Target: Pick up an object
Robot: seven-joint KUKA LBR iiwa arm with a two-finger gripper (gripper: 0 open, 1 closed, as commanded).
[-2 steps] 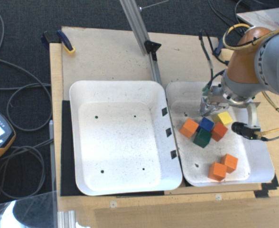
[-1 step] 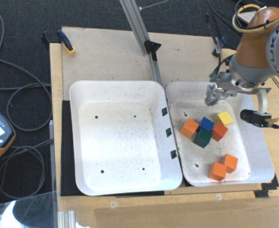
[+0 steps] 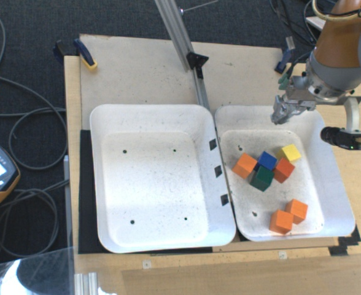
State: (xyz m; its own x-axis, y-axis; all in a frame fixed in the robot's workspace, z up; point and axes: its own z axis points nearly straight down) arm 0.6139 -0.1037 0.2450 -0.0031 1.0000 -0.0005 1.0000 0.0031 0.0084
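Observation:
The right bin (image 3: 328,183) holds several small blocks. A cluster sits near its middle: an orange block (image 3: 245,165), a blue block (image 3: 267,160), a dark green block (image 3: 262,177), a red-orange block (image 3: 283,169) and a yellow block (image 3: 291,153). Two more orange blocks (image 3: 289,216) lie toward the bin's front. My gripper (image 3: 281,114) hangs over the back edge of the right bin, above and behind the cluster, with nothing seen between its fingers.
The left bin (image 3: 150,177) stands beside the right one, parted by a ridge with black clips. A slanted metal pole (image 3: 180,35) rises behind the bins. Blue clamps sit at the bench's back corners. Cables and a device lie on the floor at left.

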